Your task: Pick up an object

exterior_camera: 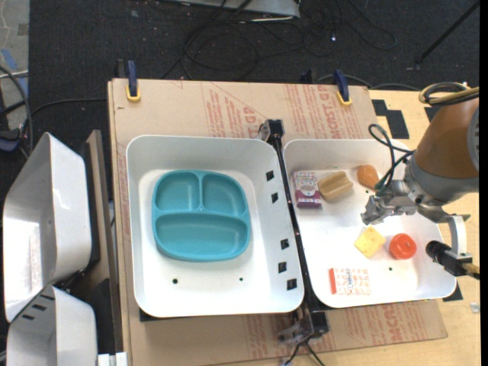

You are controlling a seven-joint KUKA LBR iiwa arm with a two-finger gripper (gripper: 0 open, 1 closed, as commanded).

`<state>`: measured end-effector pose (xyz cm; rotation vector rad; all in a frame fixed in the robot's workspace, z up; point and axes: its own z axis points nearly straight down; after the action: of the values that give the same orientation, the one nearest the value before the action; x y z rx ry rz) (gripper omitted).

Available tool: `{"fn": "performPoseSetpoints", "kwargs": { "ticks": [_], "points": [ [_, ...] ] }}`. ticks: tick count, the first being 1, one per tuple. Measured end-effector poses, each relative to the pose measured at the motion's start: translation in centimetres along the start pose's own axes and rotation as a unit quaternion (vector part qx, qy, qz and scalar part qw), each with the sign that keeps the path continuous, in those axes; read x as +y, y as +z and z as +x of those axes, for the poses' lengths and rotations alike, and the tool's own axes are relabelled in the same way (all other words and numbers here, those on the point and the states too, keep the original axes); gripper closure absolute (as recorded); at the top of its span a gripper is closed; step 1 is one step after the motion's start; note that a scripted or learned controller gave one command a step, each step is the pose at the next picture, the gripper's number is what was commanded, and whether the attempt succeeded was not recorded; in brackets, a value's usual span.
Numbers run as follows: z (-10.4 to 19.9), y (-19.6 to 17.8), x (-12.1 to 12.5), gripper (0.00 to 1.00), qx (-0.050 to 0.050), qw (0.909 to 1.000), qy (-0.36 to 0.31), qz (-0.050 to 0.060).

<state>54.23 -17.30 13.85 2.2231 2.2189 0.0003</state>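
The right bin (335, 152) holds several small objects. A purple and white carton (306, 187) lies at its back left, with a tan bread-like piece (335, 185) beside it and an orange-brown ball (367, 175) further right. A yellow cheese wedge (370, 242) and a red-orange round piece (402, 246) lie mid-bin. A white and red packet (350, 280) lies near the front. My gripper (376, 208) hangs over the bin's right middle, just above the cheese wedge and below the ball, with nothing visibly between its fingers.
The left bin (141, 227) holds a teal divided plate (202, 215). A black divider (288, 212) runs between the bins. The grey arm with its orange band (450, 139) reaches in from the right. White containers (42, 227) stand left of the bench.
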Motion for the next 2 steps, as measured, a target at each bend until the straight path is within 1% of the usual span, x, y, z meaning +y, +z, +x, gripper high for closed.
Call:
{"fn": "performPoseSetpoints", "kwargs": {
  "ticks": [1,2],
  "points": [
    [-0.1,-6.3,-0.1,1.00,-0.001,1.0000,-0.002,-0.002],
    [-0.1,-7.4,0.0,1.00,0.000,1.0000,-0.002,-0.001]
  ]
}}
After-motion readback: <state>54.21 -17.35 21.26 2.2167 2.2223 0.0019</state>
